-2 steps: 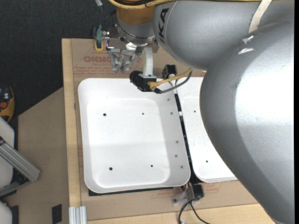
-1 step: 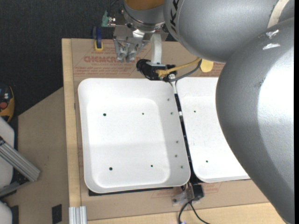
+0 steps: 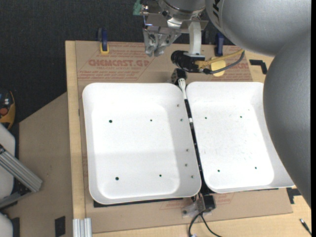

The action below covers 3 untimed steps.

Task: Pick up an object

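Since no loose object can be made out in either bin, a target would have to be found before any descent is worth making. On the left, the left bin (image 3: 133, 142) shows bare white floor with raised rims; the right bin (image 3: 232, 137) lies just beside it — their inner rims touching. The claw (image 3: 157, 44) hangs above the table's (image 3: 79, 68) far edge, beyond both bins; whether it is spread or pressed together cannot be told. Nothing is seen pinched — open room lies below.
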Each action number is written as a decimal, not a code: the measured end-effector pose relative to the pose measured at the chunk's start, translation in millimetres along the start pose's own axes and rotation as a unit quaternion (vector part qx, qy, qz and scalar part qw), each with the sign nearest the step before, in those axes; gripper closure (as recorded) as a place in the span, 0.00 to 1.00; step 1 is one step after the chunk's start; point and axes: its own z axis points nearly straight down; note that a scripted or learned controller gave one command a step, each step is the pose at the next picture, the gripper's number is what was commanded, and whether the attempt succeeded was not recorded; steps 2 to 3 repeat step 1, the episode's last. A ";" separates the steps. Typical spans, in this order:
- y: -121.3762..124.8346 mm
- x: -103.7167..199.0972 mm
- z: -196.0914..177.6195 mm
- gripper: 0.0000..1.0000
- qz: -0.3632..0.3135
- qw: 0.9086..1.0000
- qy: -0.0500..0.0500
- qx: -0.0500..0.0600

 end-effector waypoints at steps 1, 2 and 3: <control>-2.8 50.4 94.3 1.00 -0.003 1.000 -0.001 0.007; -2.8 50.4 94.3 1.00 -0.003 1.000 -0.001 0.007; -2.8 50.4 94.3 1.00 -0.003 1.000 -0.001 0.007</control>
